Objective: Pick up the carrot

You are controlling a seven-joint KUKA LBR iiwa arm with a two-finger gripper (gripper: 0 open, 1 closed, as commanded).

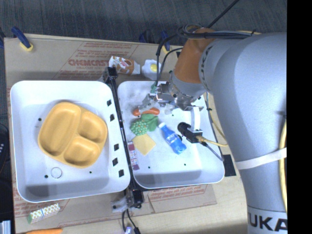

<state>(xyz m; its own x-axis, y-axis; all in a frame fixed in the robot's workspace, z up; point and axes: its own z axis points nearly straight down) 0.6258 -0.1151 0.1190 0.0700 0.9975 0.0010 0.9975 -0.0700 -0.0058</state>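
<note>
On your desk (44,50), the left bin (19,130) holds a yellow divided plate (72,133) at its centre. In the right bin (204,169), the carrot (146,112) lies at about ten o'clock, with a green bumpy toy vegetable (143,126) touching it at six o'clock, a yellow cheese wedge (145,144) below that, and a blue bottle (172,139) further right. The gripper (155,99) hovers just above the carrot at one o'clock; you cannot tell how far the jaws are spread.
</note>
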